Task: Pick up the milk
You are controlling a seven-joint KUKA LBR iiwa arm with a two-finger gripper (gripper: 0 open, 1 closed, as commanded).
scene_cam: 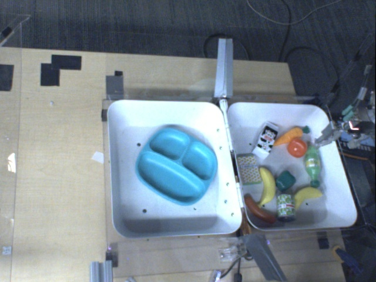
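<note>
– White with black marks, is that the milk point(267, 138)?

– Yes. It is a small carton. It lies in the right bin point(343, 184), up in the far left part, near the wall between the two bins.

– Where is the end effector point(329, 135)?

– At the right rim of that same bin, by the far corner. The milk is to its left in the view, about level with it and well apart.

– Is anything in the way?

– A carrot point(289, 136) lies between them, just beside the milk. A red ball point(296, 148) sits near the carrot, and a green bottle point(312, 164) lies a bit closer to us.

– Which way does the milk point?

– It lies flat, I think. Its long side is a bit tilted, from far right to near left. I think a grab across the short side would work best.

– Is the end effector open?

– I cannot tell. It is small and blurry at the side of the picture. Most of the arm is cut off there too.

– Does it hold something?

– I see nothing in it. The milk sits in the bin, not picked up yet.

– What else is hard to see?

– The print on the milk is too small to read. I cannot tell how high the end effector is above the bin.
</note>
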